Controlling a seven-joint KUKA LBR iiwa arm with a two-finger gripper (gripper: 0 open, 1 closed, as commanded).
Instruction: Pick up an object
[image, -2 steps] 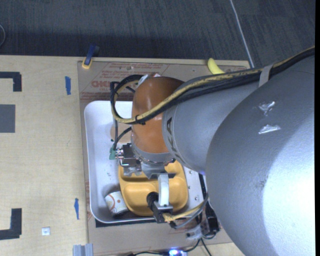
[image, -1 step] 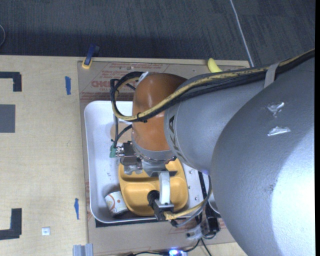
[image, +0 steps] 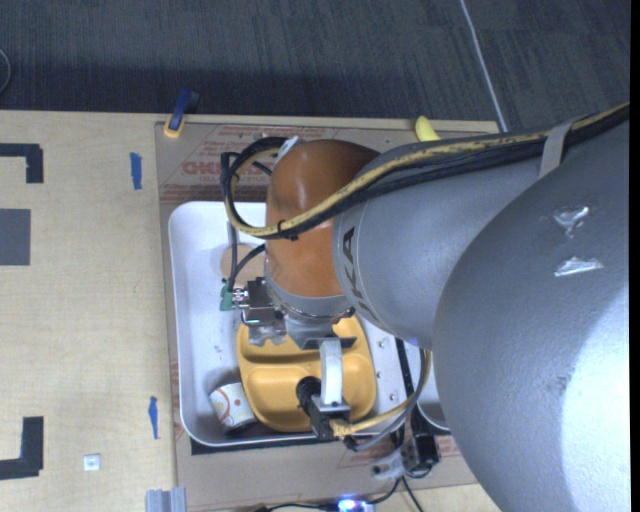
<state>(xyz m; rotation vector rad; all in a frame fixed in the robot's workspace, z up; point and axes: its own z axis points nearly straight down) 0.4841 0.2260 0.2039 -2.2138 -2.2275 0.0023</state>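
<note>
Yellow object (image: 272, 388) lies in the near end of the white bin (image: 183, 300), right under the wrist, w/ a small white-and-orange item (image: 230, 403) just beside it. Arm hangs low over it, so prob. the grasp step. Claw (image: 285, 338) is masked by the wrist; can't tell if open or closed. Next: get a firm grip, then a straight lift clear of the bin.
</note>
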